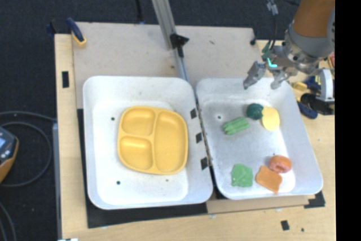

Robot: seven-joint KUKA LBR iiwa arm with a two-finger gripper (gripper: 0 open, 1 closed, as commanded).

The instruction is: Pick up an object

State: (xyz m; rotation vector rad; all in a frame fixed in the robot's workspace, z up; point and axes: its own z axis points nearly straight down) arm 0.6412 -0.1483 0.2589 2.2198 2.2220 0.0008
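Jaws (264, 79) spread, bare, above speckled white bin (293, 180).

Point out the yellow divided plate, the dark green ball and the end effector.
yellow divided plate (152, 140), camera view, on its central divider.
dark green ball (254, 110), camera view, on its top surface.
end effector (265, 79), camera view, midway between its two fingertips.

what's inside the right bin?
Right bin holds six small items: a dark green ball touching a yellow piece, a green oblong, a green lump, an orange block, a reddish piece. Anything beneath them is hidden.
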